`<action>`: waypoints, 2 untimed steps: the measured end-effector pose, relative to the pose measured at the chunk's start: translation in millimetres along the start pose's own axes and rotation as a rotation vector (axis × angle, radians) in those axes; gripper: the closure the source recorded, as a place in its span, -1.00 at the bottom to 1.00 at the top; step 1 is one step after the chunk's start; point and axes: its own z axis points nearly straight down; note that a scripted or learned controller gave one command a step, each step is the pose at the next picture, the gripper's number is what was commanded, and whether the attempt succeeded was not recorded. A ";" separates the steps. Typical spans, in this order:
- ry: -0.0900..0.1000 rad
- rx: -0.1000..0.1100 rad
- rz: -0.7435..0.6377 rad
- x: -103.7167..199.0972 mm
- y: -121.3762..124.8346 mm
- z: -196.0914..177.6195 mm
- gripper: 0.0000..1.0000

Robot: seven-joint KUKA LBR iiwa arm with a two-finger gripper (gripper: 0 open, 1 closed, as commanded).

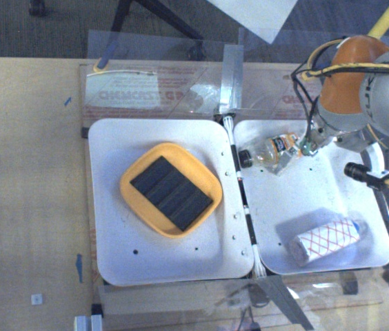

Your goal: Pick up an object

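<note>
Bottle [272, 150] lies in right bin [277, 205], top-left corner. Light, slick, likely rolls; grip across body. Hand [307, 146] at its right end; opening can't be told.

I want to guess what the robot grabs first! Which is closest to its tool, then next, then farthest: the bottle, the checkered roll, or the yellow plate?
From the tool:
1. Bottle: right beside it, top of the right bin.
2. Checkered roll: right bin's lower part.
3. Yellow plate: far off in the left bin.
</note>
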 end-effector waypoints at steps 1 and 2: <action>0.000 0.000 0.000 0.3 -0.1 1.0 -1.00; -0.005 0.004 0.003 -2.9 -3.4 -9.4 1.00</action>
